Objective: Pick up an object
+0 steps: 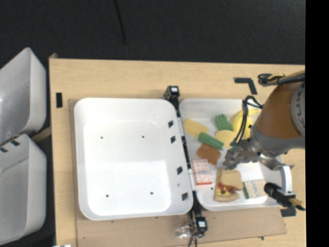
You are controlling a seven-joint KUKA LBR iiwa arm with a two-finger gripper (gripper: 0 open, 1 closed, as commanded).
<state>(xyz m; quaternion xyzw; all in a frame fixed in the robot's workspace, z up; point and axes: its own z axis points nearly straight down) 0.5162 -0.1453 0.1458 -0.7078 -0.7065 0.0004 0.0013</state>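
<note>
The right bin [205, 109] holds several small items: a pale yellow piece [194, 127], a green bar [210, 140], a green ridged block [223, 122], a brown piece [208, 153], a red-and-white packet [201, 171], a sandwich-like toy [228, 184] and a small white card [254, 187]. A yellow piece [226, 136] lies partly under the arm. My gripper [231, 158] reaches down from the right, just above the sandwich-like toy and right of the brown piece. Its fingers are hidden by the wrist.
The left bin [128, 158] sits beside the right one, with a black-clipped divider [181, 145] between them. The arm's orange band [275, 112] covers the right bin's far right part. White shapes [18, 138] stand off the bench's left edge.
</note>
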